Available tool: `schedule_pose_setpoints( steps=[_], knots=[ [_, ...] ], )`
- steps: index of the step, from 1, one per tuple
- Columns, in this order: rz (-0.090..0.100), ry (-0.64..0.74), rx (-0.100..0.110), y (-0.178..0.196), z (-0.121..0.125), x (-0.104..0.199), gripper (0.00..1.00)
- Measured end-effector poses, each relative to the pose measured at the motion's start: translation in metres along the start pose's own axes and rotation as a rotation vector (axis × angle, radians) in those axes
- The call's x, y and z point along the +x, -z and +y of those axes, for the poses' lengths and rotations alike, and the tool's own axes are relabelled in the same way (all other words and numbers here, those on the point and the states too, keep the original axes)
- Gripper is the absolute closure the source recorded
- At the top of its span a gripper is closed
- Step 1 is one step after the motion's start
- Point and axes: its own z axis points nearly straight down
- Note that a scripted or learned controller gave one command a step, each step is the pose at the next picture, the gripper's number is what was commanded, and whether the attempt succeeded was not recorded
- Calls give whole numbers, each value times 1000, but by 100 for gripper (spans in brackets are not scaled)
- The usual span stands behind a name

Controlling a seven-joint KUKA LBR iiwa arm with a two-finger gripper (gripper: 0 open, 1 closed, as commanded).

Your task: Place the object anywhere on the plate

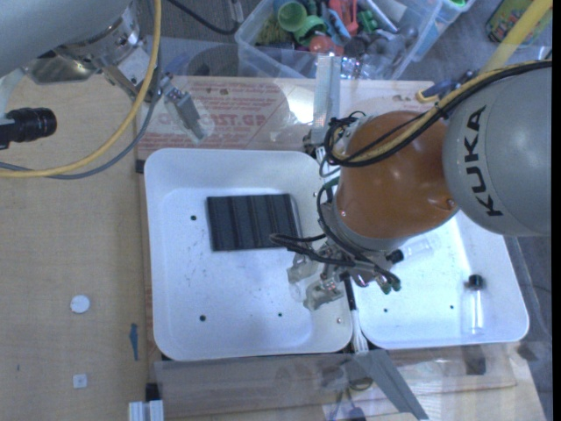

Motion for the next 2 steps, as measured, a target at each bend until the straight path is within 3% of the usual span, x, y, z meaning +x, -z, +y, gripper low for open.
schedule_pose_setpoints(
  steps=[1,2],
  knots=[
    [7,-159,0,-81,61,-39,100],
    [-2,-344,1,-95,94,-108,100]
  ],
)
